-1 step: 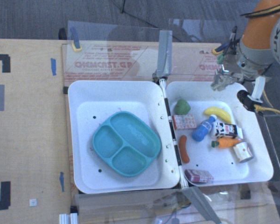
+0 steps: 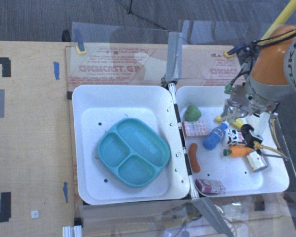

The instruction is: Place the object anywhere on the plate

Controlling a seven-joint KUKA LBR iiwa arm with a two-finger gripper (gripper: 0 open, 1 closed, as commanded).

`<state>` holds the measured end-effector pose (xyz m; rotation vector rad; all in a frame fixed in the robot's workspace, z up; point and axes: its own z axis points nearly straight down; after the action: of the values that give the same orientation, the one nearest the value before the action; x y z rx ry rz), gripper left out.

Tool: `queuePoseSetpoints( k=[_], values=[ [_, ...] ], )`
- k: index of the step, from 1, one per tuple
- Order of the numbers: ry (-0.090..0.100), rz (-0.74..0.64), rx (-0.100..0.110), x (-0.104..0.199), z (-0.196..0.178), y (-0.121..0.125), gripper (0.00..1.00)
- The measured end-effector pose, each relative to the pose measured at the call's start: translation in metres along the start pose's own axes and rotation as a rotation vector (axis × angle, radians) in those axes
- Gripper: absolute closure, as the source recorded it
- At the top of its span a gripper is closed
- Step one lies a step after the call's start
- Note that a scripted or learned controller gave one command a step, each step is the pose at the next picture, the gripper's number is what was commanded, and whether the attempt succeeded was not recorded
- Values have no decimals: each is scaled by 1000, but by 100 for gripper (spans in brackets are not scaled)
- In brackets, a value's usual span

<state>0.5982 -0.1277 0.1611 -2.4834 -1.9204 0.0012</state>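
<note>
1. The gripper [image 2: 230, 113] hangs low over the upper right part of the right bin [image 2: 274, 181], its metal fingers pointing down and to the left; whether they stand apart or together cannot be told, as they blur into the clutter beneath.
2. Just beside the fingertips lies a yellow piece [image 2: 222, 118], and nothing shows plainly between the fingers.
3. A blue bottle [image 2: 214, 137] lies tilted just below and left of the gripper, touching or nearly touching a red-and-white packet [image 2: 195, 129].
4. A green rounded toy [image 2: 192, 113] sits above that packet, near the wall between the bins.
5. To the right are a small black-and-white toy (possibly a cow) [image 2: 234, 138], an orange carrot [image 2: 240, 151] and a white block [image 2: 257, 163].
6. A red sausage [image 2: 194, 157] lies upright near the dividing wall, and a dark red packet [image 2: 210, 185] rests in the lower corner.
7. The teal plate [image 2: 133, 151], with three compartments, lies in the left bin [image 2: 84, 102], well apart from the gripper.
8. The arm [image 2: 274, 65], orange above the wrist, reaches in from the right.
</note>
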Motion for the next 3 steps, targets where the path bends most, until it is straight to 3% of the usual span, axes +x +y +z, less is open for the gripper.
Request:
queuePoseSetpoints(
  k=[1, 2, 3],
  values=[
    [0, 62, 0, 48, -23, -73, 100],
    [-1, 252, -4, 17, -68, -65, 100],
    [-1, 138, 0, 48, -86, -91, 100]
  ],
)
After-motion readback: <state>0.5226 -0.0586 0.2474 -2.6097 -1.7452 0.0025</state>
